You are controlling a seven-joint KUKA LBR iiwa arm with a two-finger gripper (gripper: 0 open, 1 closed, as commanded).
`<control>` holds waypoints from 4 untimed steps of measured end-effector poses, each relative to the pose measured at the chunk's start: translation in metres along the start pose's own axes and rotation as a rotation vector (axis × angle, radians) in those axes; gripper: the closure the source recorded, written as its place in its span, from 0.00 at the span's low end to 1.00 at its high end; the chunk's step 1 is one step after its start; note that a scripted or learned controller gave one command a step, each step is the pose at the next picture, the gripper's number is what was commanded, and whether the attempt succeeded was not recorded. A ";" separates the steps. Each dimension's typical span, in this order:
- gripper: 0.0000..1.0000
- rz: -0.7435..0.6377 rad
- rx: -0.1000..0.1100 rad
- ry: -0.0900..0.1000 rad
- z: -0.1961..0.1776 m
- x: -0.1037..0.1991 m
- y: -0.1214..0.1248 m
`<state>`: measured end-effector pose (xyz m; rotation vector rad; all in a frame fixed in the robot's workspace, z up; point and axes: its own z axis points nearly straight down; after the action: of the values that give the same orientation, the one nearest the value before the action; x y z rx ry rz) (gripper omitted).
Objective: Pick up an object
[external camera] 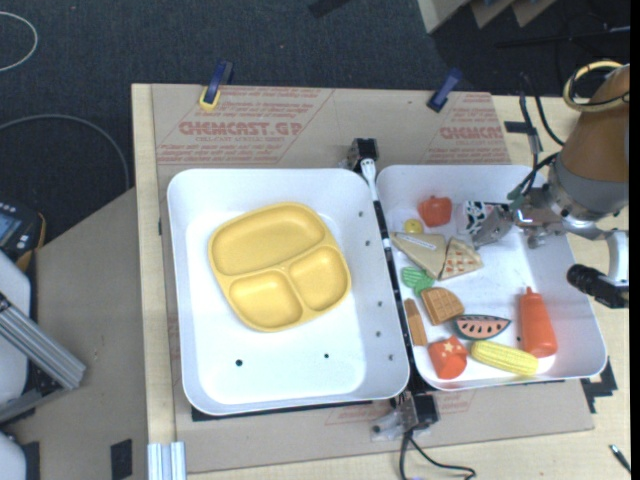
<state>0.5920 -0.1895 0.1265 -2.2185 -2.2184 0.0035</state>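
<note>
While the claw (492, 230) hangs low in the right bin (590, 353) (finger state cannot be told), toys crowd just left of it: sandwich (460, 261), tomato (435, 211). Risk: neighbours jam a grasp.

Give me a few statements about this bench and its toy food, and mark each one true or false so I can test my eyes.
1. The yellow divided plate lies in the left bin. True.
2. The corn cob lies in the left bin. False: it lies in the right bin, near its front edge.
3. The watermelon slice lies just behind the corn cob. True.
4. The orange bottle rests on the yellow divided plate. False: it is in the right bin, beside the corn cob.
5. The pincer hangs over the right bin's back part. True.
</note>
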 end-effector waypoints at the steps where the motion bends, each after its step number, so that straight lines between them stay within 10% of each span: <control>1: 0.00 0.000 -0.007 0.003 0.039 0.001 0.003; 2: 1.00 -0.001 -0.021 -0.005 0.024 -0.001 0.006; 4: 1.00 -0.001 -0.010 -0.004 -0.086 0.007 -0.009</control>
<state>0.5834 -0.1825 0.2126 -2.2239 -2.2268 -0.0038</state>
